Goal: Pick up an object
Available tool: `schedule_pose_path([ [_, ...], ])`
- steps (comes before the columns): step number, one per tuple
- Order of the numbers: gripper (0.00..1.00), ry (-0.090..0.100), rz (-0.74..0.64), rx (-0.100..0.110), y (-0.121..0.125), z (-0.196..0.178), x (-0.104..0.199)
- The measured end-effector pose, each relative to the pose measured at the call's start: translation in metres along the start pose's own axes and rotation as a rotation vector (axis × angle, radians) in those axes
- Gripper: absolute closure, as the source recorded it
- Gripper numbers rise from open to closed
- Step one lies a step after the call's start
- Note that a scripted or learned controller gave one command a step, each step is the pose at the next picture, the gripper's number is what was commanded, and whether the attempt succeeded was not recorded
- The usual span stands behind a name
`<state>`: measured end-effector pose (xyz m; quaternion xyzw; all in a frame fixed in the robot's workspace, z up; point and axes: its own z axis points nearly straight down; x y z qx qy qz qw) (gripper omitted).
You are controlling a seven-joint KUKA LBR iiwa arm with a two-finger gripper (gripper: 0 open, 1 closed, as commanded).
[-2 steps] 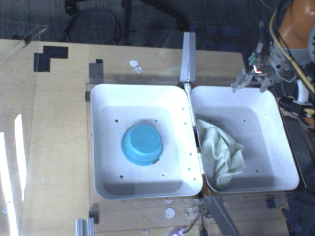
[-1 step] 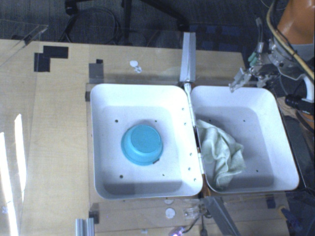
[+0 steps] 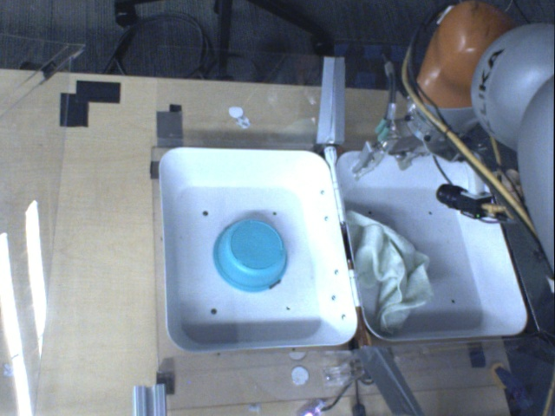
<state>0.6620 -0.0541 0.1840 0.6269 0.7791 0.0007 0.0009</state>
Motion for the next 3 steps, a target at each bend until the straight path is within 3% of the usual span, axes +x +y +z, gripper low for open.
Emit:
schedule_pose_path([
  [1, 0.00, 0.000, -0.007, -0.001, -0.007, -0.001, 0.046],
  [2, 1.00, 0.000, -0.010, -0.007, -0.005, -0.013, 0.046],
  [3, 1.00, 0.000, 0.287, -0.002, 0.030, -0.001, 0.101],
])
